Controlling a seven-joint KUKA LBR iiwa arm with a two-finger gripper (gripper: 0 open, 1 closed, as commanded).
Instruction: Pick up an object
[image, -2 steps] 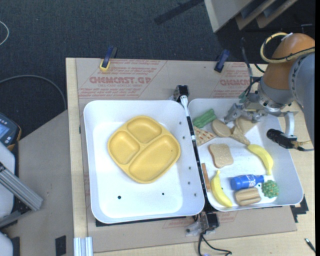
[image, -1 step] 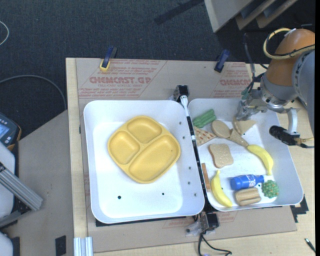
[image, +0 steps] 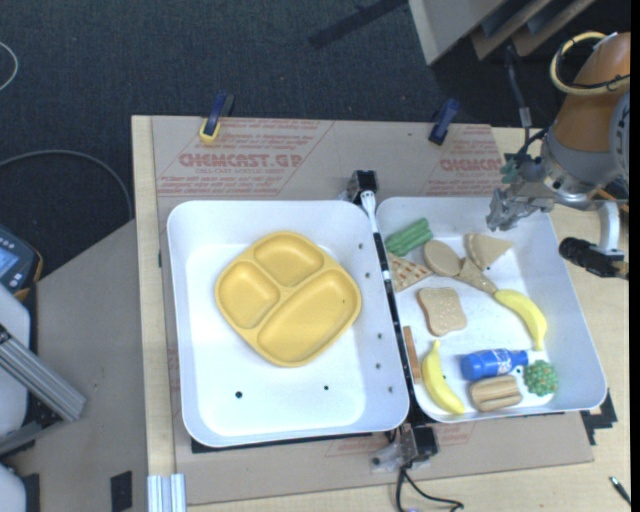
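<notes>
Camera view: gripper (image: 506, 214) hovers at the right bin's (image: 575, 300) far edge. Jaw state cannot be told.

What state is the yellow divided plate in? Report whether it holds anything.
Empty. The yellow divided plate lies flat in the left bin, and all three compartments show bare yellow; the toy food lies in the right bin.

yellow tray (image: 288, 297): glossy plastic | bins (image: 200, 260): smooth white plastic | bench (image: 300, 160): matt board
</notes>
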